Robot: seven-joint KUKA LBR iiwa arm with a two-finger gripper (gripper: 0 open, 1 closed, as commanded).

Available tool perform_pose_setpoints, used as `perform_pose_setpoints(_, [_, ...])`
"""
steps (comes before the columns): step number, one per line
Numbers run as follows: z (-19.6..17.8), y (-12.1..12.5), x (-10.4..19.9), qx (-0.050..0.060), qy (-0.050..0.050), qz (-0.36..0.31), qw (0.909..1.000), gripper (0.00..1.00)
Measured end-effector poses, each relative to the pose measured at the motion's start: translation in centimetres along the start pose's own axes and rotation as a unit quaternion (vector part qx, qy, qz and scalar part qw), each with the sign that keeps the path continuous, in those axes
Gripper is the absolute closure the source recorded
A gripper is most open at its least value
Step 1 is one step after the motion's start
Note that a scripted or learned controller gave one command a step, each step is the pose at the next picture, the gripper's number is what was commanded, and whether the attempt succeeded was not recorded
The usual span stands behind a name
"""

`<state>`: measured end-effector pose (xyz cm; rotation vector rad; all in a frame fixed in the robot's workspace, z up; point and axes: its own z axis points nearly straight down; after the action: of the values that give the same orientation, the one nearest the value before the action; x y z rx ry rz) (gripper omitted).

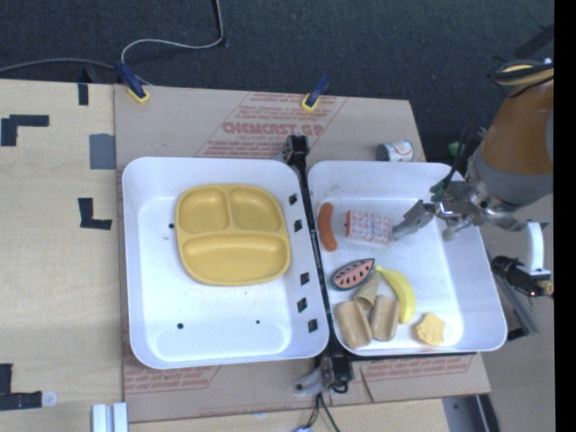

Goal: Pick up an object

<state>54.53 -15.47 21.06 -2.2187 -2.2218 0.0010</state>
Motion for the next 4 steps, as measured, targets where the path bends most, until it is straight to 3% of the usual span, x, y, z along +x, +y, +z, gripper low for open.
perform_pose_setpoints(1, [12.1,4.7,-3.4,-0.005,-0.002,0.0,1.0,0.0])
perform_pose_setpoints(2, [12.0,9.3,1.4,-0.006,-0.001,0.0,1.0,0.0])
perform_pose_setpoints(3, [12.1,11.8,5.3,-0.005,-0.001,0.0,1.0,0.0])
perform_pose_setpoints(4, [10.9,12.0,5.2,-0.008,-0.003,-0.001,1.0,1.0])
